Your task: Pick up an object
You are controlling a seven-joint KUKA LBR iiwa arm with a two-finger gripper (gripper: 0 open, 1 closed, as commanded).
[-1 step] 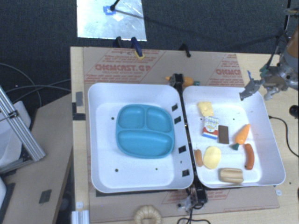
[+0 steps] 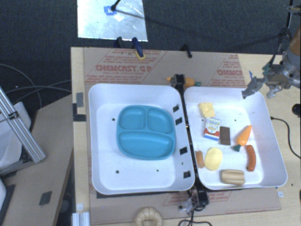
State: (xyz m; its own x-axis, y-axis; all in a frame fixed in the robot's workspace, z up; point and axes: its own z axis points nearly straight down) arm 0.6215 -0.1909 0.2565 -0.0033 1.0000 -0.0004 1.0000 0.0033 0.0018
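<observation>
On the bench, two white bins lie side by side.

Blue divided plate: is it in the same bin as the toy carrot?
No, the blue divided plate sits alone in the left bin, while the toy carrot lies in the right bin.

I see 2 white bins that look like smooth plastic with a soft sheen. The blue divided plate reads as matt plastic. Under them lies brown cardboard with red print, dull and papery. The metal sheet beyond looks brushed and reflective. The carrot looks like glossy plastic.
</observation>
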